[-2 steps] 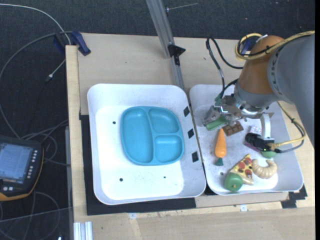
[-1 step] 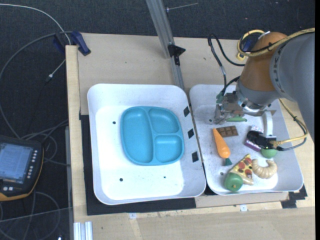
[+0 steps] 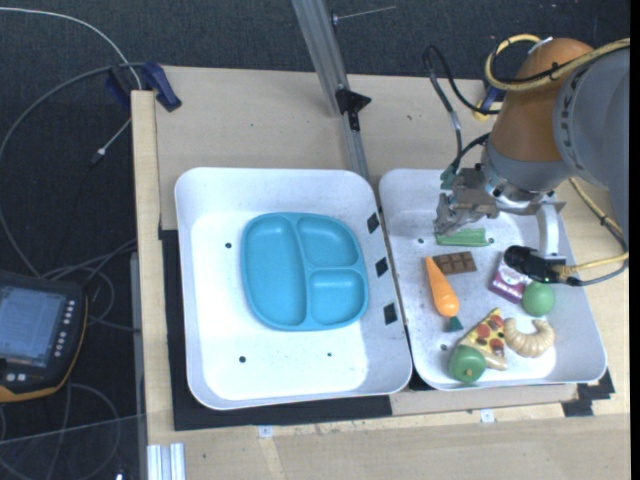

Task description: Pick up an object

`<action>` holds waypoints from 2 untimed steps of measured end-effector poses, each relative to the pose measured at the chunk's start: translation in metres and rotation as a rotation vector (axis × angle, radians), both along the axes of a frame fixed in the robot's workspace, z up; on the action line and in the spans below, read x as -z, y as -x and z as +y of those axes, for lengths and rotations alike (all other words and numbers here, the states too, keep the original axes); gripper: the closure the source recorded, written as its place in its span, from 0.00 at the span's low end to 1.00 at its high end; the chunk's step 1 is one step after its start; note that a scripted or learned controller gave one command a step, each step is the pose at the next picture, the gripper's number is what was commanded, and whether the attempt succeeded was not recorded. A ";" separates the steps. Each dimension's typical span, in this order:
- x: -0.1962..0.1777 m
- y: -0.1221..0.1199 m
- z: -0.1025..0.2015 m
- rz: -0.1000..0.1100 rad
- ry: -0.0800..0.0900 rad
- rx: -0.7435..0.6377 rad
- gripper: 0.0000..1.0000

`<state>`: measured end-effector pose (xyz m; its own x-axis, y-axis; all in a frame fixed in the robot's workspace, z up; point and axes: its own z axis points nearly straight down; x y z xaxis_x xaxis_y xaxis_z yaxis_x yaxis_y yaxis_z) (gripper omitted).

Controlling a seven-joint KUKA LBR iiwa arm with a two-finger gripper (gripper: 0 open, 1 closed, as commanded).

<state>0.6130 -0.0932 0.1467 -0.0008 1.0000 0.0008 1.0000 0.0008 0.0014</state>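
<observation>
From above, the gripper [image 3: 462, 211] is hanging low over the right bin [image 3: 404, 200], near its far edge, directly above a flat green piece [image 3: 462, 237]; whether it is gripping anything cannot be told. A brown chocolate bar [image 3: 458, 263] and a carrot [image 3: 442, 285] are lying just nearer. Toward the bin's near edge, a pizza slice [image 3: 487, 334], croissant [image 3: 530, 338] and green apple [image 3: 466, 364] are sitting. A blue divided plate [image 3: 303, 270] is resting in the left bin [image 3: 205, 218].

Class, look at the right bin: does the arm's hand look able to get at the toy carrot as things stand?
Probably yes. The hand hangs over the same bin, beside the green piece. The carrot lies uncovered just below, with only the chocolate bar close alongside it.
</observation>
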 end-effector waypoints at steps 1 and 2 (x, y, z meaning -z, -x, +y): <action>-0.063 0.003 -0.004 -0.006 0.002 0.000 1.00; -0.119 0.004 -0.013 -0.005 0.002 0.000 1.00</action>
